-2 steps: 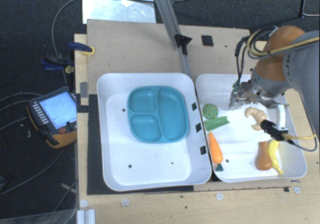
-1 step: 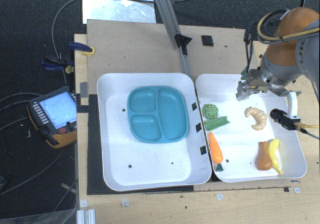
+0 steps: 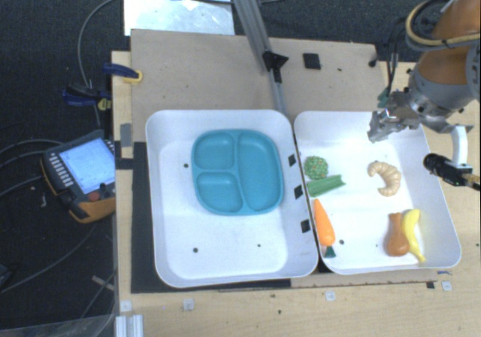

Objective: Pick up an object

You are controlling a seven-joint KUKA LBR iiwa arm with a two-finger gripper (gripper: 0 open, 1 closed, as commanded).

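Observation:
The right bin (image 3: 353, 140) holds a croissant (image 3: 387, 177), a broccoli floret (image 3: 316, 167), a green pod (image 3: 325, 184), an orange carrot (image 3: 324, 223), a brown pear-shaped piece (image 3: 396, 238) and a yellow banana (image 3: 412, 232). My gripper (image 3: 380, 126) hangs over the bin's far right part, just above and left of the croissant. Nothing shows between its fingers.
A blue divided plate (image 3: 237, 171) lies in the left bin (image 3: 173, 245). A grey pole (image 3: 252, 12) slants down to the bins' shared back edge. A teach pendant (image 3: 81, 174) and cables lie left of the bench.

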